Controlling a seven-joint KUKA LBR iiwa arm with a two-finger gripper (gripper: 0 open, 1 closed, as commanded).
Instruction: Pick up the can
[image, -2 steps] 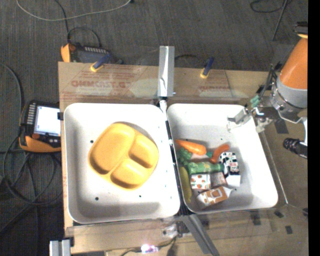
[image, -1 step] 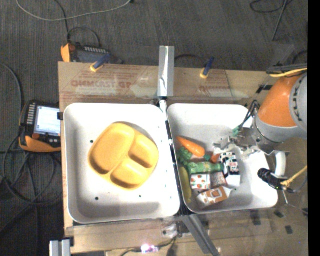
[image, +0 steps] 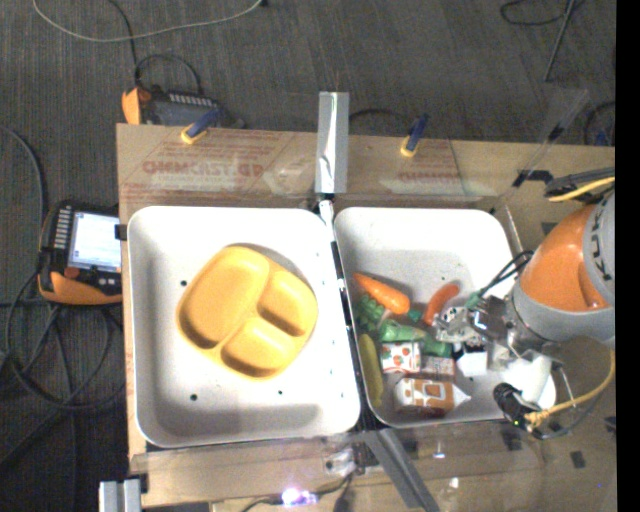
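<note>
the pincer (image: 462, 325) hangs low in the right bin (image: 420, 232), by its right side — whether it is open or closed i cannot tell. a can cannot be picked out among the carrots (image: 385, 292), green pieces and small cartons (image: 402, 356) there. a yellow tray (image: 250, 310) lies in the left bin (image: 160, 400).

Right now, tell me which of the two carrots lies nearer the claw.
The smaller carrot, tilted upright near the bin's middle, lies nearer the claw. The longer carrot lies farther left, toward the divider between the bins.
</note>
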